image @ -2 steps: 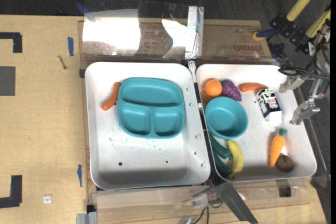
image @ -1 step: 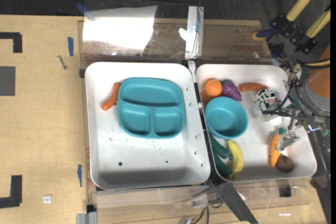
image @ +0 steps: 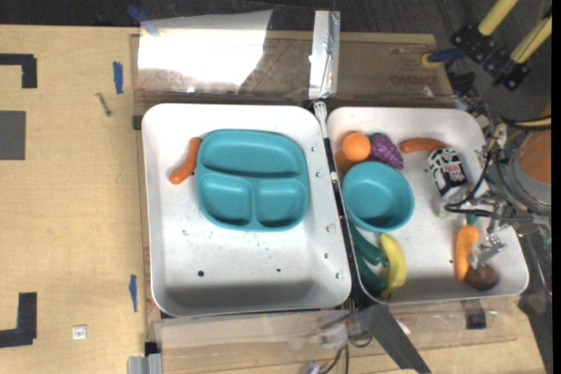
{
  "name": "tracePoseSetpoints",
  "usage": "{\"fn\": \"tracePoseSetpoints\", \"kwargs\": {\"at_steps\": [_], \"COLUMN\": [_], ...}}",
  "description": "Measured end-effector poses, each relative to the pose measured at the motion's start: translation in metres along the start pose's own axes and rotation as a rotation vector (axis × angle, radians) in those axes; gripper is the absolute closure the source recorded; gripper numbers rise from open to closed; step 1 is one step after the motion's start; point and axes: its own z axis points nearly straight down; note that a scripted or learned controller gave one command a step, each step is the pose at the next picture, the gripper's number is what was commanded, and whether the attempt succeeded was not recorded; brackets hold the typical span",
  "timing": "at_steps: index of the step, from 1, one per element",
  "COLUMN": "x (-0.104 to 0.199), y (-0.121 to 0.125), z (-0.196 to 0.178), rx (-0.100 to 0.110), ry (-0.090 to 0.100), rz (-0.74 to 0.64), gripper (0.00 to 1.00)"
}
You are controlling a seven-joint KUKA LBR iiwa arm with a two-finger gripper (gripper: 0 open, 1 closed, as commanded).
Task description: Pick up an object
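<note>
I see open floor across the lower part of the left bin (image: 162,276), below the teal divided plate (image: 252,177). In the right bin (image: 421,120), the teal bowl (image: 378,196), banana (image: 394,260) and carrot (image: 464,250) crowd the lower half; clear floor sits between bowl and carrot.

- The two white bins (image: 232,289) look like smooth plastic with a soft sheen.
- The teal divided tray (image: 252,178) and teal bowl (image: 377,195) look like glossy plastic.
- The worktop (image: 61,188) looks like matt, pale wood.
- At twelve o'clock, a clear sheet (image: 206,57) glares brightly.
- The banana (image: 394,260) and orange (image: 356,146) look like smooth plastic.
</note>
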Motion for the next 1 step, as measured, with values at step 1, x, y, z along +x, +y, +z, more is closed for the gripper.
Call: {"fn": "tracePoseSetpoints", "kwargs": {"at_steps": [1], "x": [0.0097], "y": [0.0081], "z": [-0.0031], "rx": [0.011], "ry": [-0.026], "rz": [-0.112], "gripper": [0.0]}}
